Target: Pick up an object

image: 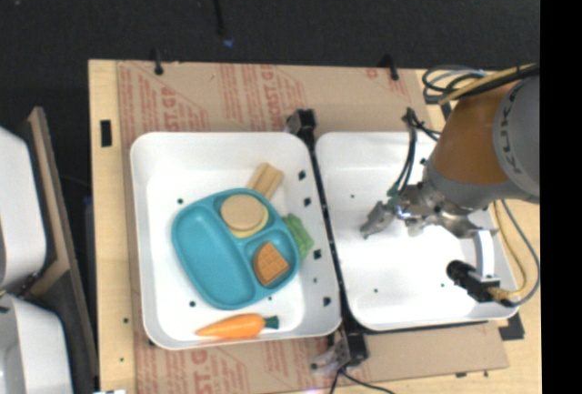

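The left bin holds a blue divided plate with a round tan biscuit and a brown waffle piece on it. A wooden block leans at the plate's far edge, and a green piece lies at its right side. An orange carrot rests near the bin's front wall. My gripper hangs over the middle of the right bin, open, with nothing between its fingers. It is well apart from all the objects.
The grey arm with its orange band comes in from the right over the right bin's far corner. Cables loop beside the wrist. A black clamp sits where the two bins meet at the back.
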{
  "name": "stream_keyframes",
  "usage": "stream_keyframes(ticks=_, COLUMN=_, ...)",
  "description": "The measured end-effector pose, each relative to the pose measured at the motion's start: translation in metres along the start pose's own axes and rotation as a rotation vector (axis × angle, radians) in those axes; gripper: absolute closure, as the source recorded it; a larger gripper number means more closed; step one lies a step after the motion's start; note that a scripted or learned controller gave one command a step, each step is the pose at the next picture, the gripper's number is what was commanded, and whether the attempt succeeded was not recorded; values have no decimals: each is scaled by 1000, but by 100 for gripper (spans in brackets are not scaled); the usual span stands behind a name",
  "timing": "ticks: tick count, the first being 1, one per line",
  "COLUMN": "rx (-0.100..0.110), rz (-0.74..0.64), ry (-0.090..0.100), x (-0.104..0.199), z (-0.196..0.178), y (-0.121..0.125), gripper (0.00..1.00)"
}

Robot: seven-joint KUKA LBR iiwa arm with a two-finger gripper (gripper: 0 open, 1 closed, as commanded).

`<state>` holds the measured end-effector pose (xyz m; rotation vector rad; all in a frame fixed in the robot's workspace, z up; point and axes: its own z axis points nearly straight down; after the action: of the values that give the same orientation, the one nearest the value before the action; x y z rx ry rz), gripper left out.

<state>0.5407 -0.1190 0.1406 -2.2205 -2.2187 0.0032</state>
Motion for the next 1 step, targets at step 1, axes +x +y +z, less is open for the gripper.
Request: stream_keyframes(ticks=1, rx=0, rz=0, ry=0, x=0, z=42, y=-1, gripper=0)
